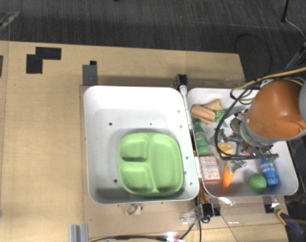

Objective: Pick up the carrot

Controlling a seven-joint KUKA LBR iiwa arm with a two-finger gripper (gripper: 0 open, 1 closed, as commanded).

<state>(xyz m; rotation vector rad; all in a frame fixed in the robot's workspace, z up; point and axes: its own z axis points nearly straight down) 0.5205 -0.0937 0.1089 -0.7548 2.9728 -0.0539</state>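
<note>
So the carrot [226, 179] sits near the front of the right bin [289, 185], just beside a green ball [258, 182]. My pincer [234, 160] hovers right above it; can't tell its state. I'd drop straight down, straddling the carrot's width.

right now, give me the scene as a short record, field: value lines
arm: over the right bin, orange band uppermost
gripper: just above the carrot
carrot: near the right bin's front wall, beside a small red and white box
green ball: right of carrot
blue bottle: beside the ball
left bin: holds a green divided tray
</note>
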